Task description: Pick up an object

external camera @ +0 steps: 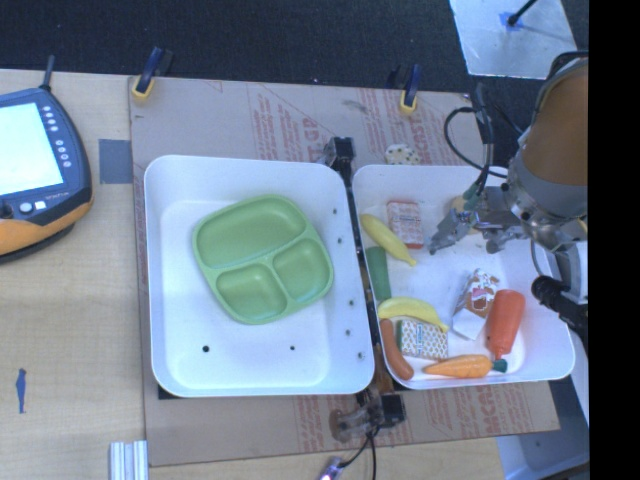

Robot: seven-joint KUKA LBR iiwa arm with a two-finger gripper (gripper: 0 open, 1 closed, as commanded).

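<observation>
Hand [455,230] hovers over the upper part of the right bin [562,368]; fingers splayed apart, nothing between them. Nearest candidates: small packet [404,220] just left of the fingertips, yellow banana [386,238] beside it. From where I stand, the packet looks the easier target (flat, w/ free edges). Recommend: centre over it, descend straight, close only once both fingers straddle it. The clutter at the near end is riskier.

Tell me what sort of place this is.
Most likely a robotics lab bench set up for grasping trials. A gripper hangs over a white bin of toy food, a teach pendant lies at the left, and clamps hold down the cardboard underlay.
</observation>
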